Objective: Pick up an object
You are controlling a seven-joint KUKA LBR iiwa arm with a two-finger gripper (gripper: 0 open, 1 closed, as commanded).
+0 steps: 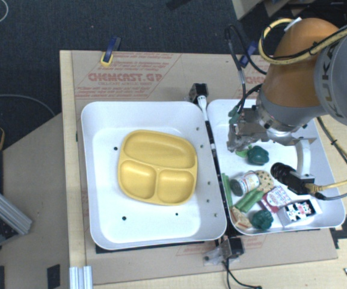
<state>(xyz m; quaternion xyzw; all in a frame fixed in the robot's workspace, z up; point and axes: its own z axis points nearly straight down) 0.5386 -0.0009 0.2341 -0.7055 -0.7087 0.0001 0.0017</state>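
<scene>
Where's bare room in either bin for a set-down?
Left bin: bare floor all round the yellow tray, widest along the near rim. Right bin: crowded; the claw hangs over the far half beside a green lump; a can and card crowd the near end.

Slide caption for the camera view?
Gripper low in right bin beside a green lump; yellow divided plate in left bin.
</scene>
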